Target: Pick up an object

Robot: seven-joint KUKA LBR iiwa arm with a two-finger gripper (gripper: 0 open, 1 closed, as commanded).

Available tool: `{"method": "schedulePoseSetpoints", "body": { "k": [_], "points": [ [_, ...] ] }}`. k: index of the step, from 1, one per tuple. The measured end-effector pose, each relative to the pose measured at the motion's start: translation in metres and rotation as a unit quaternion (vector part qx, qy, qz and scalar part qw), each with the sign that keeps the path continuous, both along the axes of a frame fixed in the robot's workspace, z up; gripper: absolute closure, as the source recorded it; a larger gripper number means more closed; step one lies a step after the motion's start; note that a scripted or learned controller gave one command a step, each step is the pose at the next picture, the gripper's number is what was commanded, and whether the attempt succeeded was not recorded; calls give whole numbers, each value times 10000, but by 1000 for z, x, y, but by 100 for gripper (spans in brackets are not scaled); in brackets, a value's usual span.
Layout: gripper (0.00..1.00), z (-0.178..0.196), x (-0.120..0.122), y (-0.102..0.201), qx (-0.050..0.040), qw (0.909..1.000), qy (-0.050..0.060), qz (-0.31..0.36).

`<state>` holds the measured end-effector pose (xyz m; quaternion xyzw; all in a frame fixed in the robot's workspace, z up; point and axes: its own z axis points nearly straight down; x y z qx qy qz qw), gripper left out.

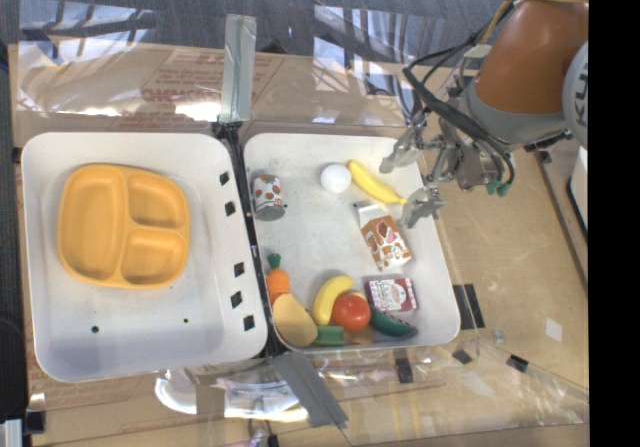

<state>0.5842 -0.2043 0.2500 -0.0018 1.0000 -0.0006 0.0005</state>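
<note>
- Bright, even light is seen throughout.
- Glare is thrown off the clear plastic sheeting toward 11 o'clock.
- Soft shadows and slight blur are noted.

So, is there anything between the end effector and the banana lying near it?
Nothing visible. The end effector hangs over the right bin's far right corner, and the banana lies just beside it, uncovered.

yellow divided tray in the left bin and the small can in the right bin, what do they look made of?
Yellow divided tray: looks like moulded plastic, matte to satin, judging by the uniform colour and soft rounded compartment edges. Small can: probably metal with a printed paper or film label, going by the greyish rim and red-and-white wrap; could be a plastic toy.
</note>
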Motion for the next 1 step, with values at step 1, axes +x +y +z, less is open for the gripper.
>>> {"method": "schedulePoseSetpoints", "body": {
  "k": [1],
  "points": [
    [0,-155,30,-6,8,9996,19,-273]
  ]
}}
